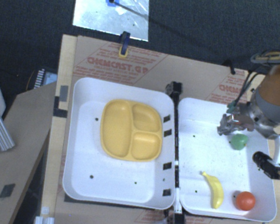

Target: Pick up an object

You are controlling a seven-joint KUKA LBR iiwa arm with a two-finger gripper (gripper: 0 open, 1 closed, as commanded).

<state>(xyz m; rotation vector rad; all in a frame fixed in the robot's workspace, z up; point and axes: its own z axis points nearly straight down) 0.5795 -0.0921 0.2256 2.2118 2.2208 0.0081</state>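
So the arm's two-finger gripper (231, 126) hangs over the far part of the right-hand shallow white bin (198, 144), and the small round green object (238, 142) sits just beside it, a touch nearer the camera and to the right. Honestly can't tell the gripper's state or whether it grips anything. The green thing looks closest by far; the yellow plastic banana (213, 189) and the orange-red ball (245, 201) lie well apart, near the front rim.
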